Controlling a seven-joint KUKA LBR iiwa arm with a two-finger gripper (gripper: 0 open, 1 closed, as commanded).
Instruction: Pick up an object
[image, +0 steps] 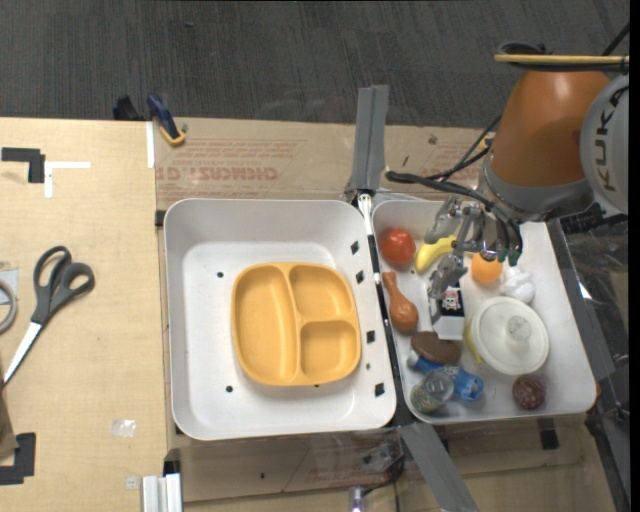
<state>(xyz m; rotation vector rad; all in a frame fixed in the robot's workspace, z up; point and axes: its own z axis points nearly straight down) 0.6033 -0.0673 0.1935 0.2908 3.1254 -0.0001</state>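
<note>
My gripper (447, 288) hangs low inside the right bin (566, 330), reaching down from the orange-banded wrist (545, 120). Right under its tip lies a small white and black box (450, 318). Around it are a yellow banana (431, 254), an orange (487, 269) and a red tomato (398, 244). A brown drumstick (400, 306) lies to its left and a brown oval piece (436, 348) just below the box. The arm hides part of the bin's far side.
The right bin also holds a white round lidded bowl (511, 335), a blue toy (466, 386), a small round can (430, 397) and a dark red ball (529, 392). In the left bin (195, 300) sits a yellow divided plate (297, 323). Scissors (48, 292) lie on the bench.
</note>
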